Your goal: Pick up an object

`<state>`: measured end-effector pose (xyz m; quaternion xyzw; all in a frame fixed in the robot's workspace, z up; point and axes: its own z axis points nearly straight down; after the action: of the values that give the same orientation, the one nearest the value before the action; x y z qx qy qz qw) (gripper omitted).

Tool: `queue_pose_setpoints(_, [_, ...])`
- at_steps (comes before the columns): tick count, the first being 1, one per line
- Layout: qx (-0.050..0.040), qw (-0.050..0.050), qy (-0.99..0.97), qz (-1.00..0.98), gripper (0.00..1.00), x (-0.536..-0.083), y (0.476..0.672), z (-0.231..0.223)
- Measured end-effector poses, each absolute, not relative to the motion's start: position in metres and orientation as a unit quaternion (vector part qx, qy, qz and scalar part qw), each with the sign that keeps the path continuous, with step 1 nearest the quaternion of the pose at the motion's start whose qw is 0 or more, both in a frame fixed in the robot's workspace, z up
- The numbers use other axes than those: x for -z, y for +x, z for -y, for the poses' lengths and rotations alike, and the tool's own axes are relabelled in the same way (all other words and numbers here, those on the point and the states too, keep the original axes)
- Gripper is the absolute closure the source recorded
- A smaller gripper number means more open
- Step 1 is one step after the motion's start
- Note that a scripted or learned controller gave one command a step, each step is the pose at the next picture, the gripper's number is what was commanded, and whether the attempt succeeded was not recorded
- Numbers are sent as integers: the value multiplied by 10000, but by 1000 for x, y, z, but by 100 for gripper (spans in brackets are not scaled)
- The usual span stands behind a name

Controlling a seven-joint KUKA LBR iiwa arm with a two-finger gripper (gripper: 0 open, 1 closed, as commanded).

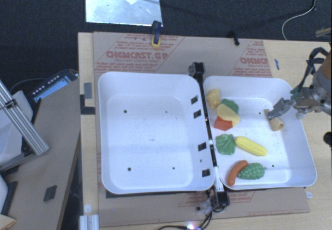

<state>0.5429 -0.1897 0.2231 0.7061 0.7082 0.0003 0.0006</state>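
Hovering w/ gripper at right bin far edge, just above small tan piece; finger state, can't tell. Should centre over it, drop straight, then pinch.

Two bins sit side by side on the worktop. In the right bin, toy foods cluster just beside the wall shared with the left bin: a corn cob lies right of a leaf, a sausage nearer the camera. The tool hangs over that bin's far right, above a small cone piece.
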Motion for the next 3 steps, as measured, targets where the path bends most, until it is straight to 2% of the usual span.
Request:
queue_pose_setpoints(1, [1, -44, 7026, -7116, 0, -130, 543, 90])
queue_pose_setpoints(2, [-26, 32, 7044, -7098, 0, -117, 629, 91])
queue_pose_setpoints(3, [-19, 37, 7069, -7073, 0, -85, 671, 149])
